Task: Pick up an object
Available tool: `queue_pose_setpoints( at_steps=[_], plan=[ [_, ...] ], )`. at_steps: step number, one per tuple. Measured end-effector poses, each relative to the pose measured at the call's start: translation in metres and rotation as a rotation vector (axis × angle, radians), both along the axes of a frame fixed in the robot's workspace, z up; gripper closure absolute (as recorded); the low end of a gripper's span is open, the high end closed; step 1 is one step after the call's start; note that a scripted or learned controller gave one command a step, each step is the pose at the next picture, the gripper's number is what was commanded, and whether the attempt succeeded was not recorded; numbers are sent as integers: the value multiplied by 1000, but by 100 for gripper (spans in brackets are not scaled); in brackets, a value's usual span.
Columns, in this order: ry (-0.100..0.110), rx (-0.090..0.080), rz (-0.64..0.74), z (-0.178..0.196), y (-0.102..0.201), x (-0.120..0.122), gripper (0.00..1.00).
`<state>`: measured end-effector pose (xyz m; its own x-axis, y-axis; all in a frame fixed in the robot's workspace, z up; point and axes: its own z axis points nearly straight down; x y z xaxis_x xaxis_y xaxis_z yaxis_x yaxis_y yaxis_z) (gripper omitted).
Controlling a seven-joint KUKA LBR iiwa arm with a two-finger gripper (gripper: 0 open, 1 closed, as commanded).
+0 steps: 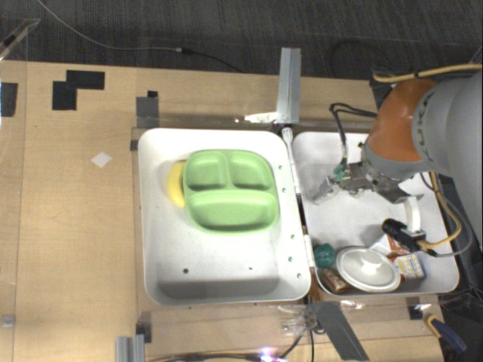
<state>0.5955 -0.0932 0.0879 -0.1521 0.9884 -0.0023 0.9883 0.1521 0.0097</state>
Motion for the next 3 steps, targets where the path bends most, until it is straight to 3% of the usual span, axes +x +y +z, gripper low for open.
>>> queue_pose_setpoints(
  at_steps=[3],
  plan=[
    [0,0,0,0,0,0,0]
  ],
)
